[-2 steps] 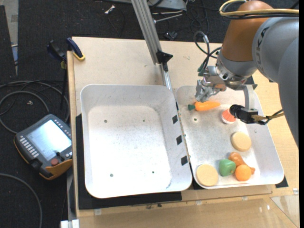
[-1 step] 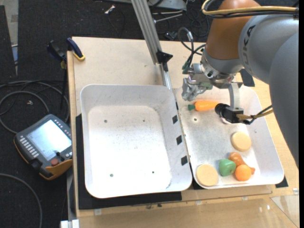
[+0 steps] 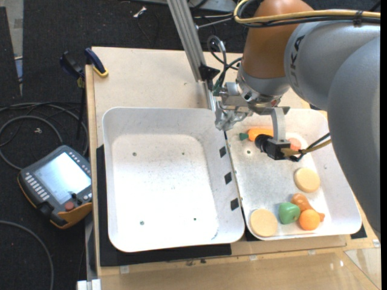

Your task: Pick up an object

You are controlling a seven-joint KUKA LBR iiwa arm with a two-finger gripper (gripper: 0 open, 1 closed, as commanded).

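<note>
The tool (image 3: pixel 225 118) hangs over the raised seam where the two bins meet, at their far end; from this angle it cannot be told whether it is wide or narrow, and nothing shows in its grip. Just beside it, inside the right shallow white plastic bin (image 3: pixel 266 180), lies the nearest candidate, a small orange carrot-shaped toy (image 3: pixel 260 132), with a pink rounded piece (image 3: pixel 294 144) a little further right. A straight descent from here would likely strike the rims rather than any object, so the tool needs to shift right first. The carrot lies partly under the wrist hardware, which crowds the approach. Nearer the camera sit a pale round disc (image 3: pixel 306 179), a second pale disc (image 3: pixel 263 222), a green pepper-like toy (image 3: pixel 288 212) and an orange ball (image 3: pixel 309 220), clustered closely enough that a grasp may nudge neighbours. The left white bin (image 3: pixel 157 174) offers nothing to pick.
</note>
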